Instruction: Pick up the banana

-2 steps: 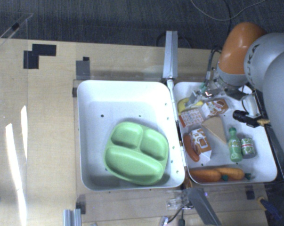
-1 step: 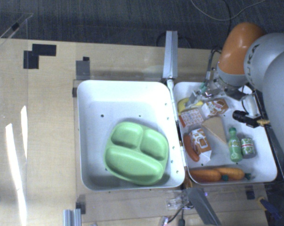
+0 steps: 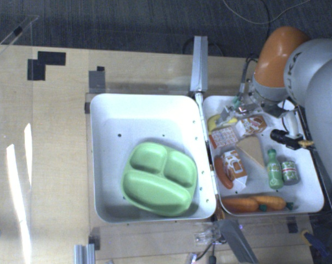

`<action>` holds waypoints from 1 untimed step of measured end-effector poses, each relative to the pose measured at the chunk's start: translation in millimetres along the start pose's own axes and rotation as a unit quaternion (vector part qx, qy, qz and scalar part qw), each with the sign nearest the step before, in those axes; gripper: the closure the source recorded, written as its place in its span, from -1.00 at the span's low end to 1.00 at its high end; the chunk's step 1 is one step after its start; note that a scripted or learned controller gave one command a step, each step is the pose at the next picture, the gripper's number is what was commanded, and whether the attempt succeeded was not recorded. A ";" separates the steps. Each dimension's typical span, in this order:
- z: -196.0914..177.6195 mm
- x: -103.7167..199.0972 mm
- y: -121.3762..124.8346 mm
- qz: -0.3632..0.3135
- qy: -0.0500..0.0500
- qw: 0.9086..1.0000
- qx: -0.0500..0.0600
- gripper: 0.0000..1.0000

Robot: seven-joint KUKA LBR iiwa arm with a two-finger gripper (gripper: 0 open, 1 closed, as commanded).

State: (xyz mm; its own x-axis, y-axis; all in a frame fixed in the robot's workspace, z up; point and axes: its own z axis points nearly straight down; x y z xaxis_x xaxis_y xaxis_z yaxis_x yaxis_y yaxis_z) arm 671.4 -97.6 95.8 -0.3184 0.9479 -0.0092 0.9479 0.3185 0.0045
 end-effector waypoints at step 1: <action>4.8 -25.9 -9.1 0.011 0.005 1.000 0.000 -1.00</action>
